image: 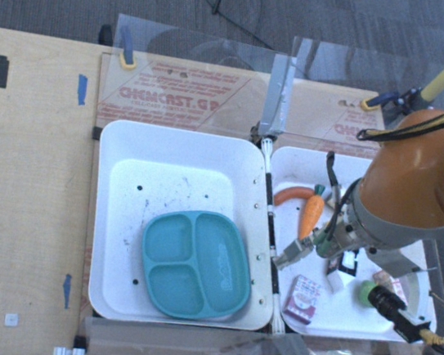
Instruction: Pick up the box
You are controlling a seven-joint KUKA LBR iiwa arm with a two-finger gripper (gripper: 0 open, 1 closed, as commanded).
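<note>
Looking down from the fixed camera, we see two white bins side by side on a wooden bench. The left bin holds a teal divided plate lying flat toward its near side. In the right bin we find the box, a small pink-and-white carton, lying near the front edge, close to the wall between the bins. Behind it lie a carrot and a reddish sausage-shaped toy, touching each other.

The arm reaches in from the right over the right bin. Its gripper hangs just behind the box, apart from it. We cannot tell whether the gripper is spread or closed; we see nothing held in it.
</note>
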